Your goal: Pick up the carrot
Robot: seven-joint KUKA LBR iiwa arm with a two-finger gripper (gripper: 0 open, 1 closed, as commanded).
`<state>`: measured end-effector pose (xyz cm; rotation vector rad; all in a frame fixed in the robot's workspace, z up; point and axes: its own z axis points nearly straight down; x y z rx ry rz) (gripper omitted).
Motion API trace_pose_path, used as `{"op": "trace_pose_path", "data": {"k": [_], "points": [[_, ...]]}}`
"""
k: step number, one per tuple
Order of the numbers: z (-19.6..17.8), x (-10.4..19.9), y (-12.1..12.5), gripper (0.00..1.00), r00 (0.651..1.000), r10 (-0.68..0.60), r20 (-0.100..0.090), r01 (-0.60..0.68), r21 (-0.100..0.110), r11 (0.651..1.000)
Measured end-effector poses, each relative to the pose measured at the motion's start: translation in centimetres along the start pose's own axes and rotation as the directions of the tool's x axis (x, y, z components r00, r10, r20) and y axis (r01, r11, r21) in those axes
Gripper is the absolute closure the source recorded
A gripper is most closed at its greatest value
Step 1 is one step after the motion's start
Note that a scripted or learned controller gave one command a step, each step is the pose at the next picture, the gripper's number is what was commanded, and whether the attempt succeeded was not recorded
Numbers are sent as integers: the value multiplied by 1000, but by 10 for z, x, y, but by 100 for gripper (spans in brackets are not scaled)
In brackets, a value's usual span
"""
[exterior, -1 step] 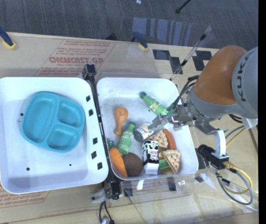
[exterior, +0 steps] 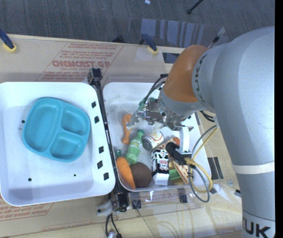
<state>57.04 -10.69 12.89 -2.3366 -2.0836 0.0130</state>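
The carrot [exterior: 125, 171] is orange with a small green top. It lies in the right bin [exterior: 112, 95] at its near left corner, against a brown round fruit [exterior: 141, 175]. My gripper [exterior: 154, 119] hangs over the middle of that bin, up and to the right of the carrot and well apart from it. The wrist and its orange band cover most of the gripper.
Around the carrot sit a green bottle [exterior: 134, 147], a thin orange piece [exterior: 126, 125], a white and red ball [exterior: 155, 141], a cow-patterned carton [exterior: 160, 162] and other small items. The left bin [exterior: 7, 148] holds a blue divided plate [exterior: 57, 128].
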Motion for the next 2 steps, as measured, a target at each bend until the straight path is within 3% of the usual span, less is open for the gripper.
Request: {"op": "trace_pose_path", "data": {"k": [1,2], "points": [[38,-3,25,0,987,162,2,-162,-7,987],[28,-2,25,100,988,155,-1,-155,-5,988]]}}
